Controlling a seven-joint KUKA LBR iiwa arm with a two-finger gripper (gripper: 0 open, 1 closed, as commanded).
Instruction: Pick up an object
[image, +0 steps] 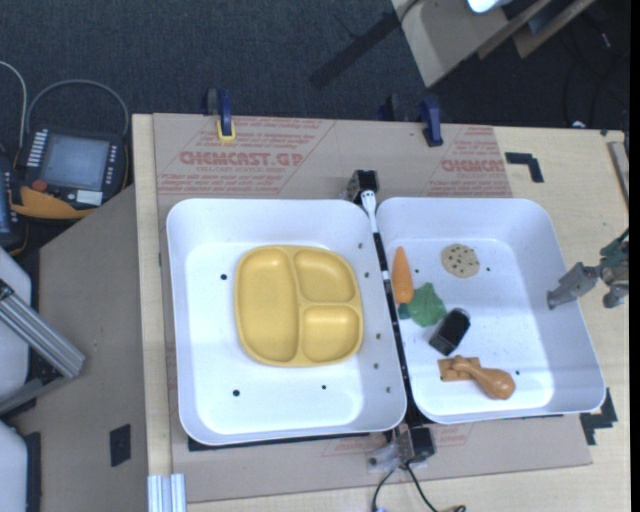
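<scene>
The grey two-finger gripper (580, 284) is hovering at the right white bin's (530, 225) right rim, fingers apart, holding nothing.

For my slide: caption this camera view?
Gripper at right bin's edge; carrot, cookie inside; yellow tray left.

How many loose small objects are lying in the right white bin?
5: orange carrot by its left wall, green leafy piece beside it, round speckled cookie farther back, black block mid-bin, tan drumstick-shaped piece nearest the front.
</scene>
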